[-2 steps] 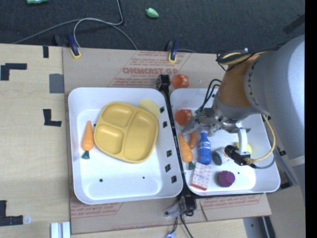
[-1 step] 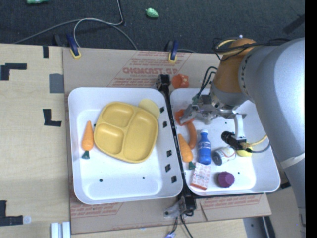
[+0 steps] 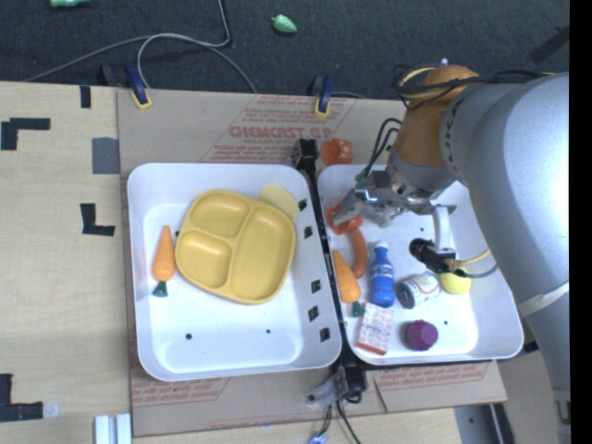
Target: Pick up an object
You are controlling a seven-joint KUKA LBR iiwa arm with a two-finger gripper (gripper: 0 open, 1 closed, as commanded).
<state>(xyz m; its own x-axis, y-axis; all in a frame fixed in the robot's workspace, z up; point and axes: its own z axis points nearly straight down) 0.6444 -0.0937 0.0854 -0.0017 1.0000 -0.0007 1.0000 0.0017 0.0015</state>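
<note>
Jaws' state impossible to tell, gripper [image 3: 363, 203] lowered just above blue bottle [image 3: 381, 274] in right bin [image 3: 490, 326], apparently poised for grabbing orange sausage [image 3: 356, 244] alongside.

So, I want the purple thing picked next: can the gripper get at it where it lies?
Probably yes. The purple object lies in the right bin with bare floor around it, apart from the red-and-white packet. The gripper is over the same bin.

The bulky, rounded grey metal arm [image 3: 518, 165] carries an orange band [image 3: 427, 123], thin black cables and a silvery claw [image 3: 370, 202].
</note>
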